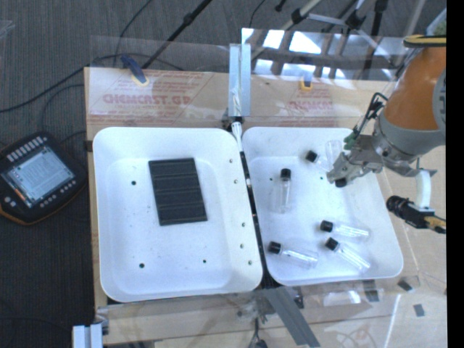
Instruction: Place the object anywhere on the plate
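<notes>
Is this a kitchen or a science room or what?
Most likely a robot lab. A robot arm reaches over two white bins. One holds small clear vials with black caps, the other a dark plate. A control pad and cables lie beside the bench.

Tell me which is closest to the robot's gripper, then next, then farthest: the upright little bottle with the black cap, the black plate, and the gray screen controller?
1. The upright vial, right bin, left of the gripper.
2. The black plate, left bin.
3. The controller, far left, off the bench.
</notes>
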You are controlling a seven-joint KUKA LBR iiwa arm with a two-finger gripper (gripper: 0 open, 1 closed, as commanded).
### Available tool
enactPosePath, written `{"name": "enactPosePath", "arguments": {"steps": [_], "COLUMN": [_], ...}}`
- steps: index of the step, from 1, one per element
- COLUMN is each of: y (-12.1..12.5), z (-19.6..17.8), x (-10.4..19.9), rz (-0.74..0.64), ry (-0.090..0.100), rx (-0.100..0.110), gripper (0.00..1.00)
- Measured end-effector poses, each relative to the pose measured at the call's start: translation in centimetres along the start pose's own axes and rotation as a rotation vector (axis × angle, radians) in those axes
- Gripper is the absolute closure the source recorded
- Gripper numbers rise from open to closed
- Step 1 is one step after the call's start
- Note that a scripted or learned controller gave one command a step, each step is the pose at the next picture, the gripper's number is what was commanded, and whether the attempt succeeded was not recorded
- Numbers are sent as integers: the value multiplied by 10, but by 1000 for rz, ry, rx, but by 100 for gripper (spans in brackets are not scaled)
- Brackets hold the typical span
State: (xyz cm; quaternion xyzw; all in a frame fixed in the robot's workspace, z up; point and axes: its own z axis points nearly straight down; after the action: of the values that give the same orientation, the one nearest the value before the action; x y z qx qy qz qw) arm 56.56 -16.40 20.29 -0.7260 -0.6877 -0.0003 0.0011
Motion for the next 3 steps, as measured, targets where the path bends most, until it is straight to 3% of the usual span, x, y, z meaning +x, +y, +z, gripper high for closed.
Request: {"name": "enactPosePath", "arguments": {"steps": [1,2,3], "y": [89,45,82], "z": [-21,21,21], "x": [47,123,168], "rz": [2,40,-670], "ry": [-4,-3,-1], "rx": [1,4,5], "gripper": [100,100,100]}}
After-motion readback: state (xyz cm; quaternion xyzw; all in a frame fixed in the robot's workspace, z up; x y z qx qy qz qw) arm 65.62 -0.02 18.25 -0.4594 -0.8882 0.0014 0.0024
